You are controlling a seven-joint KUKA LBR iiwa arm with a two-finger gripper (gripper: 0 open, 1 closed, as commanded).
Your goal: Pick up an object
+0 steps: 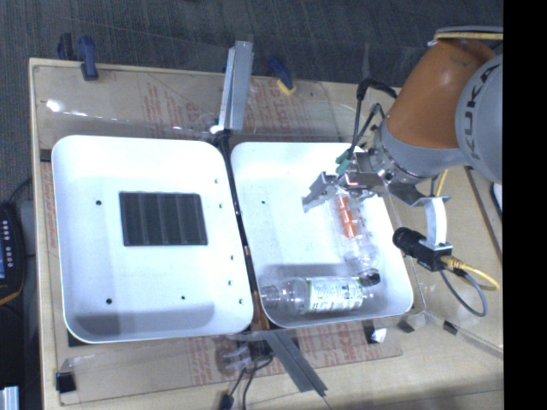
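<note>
In the right bin [273, 169] a clear plastic bottle with an orange label [349, 219] lies lengthwise near the right wall, its dark cap [370, 278] toward the front. My gripper [325, 188] hangs over the far end of this bottle, close to it or touching it. A second clear bottle with a white label [316, 294] lies on its side along the bin's front wall. A dark ribbed rectangular panel [162, 219] lies flat in the middle of the left bin [85, 297].
The grey arm with its orange band [427, 84] reaches in over the right bin's far right corner. A metal bar [234, 84] stands up behind the seam between the bins. Blue clamps [86, 55] hold the board at the back.
</note>
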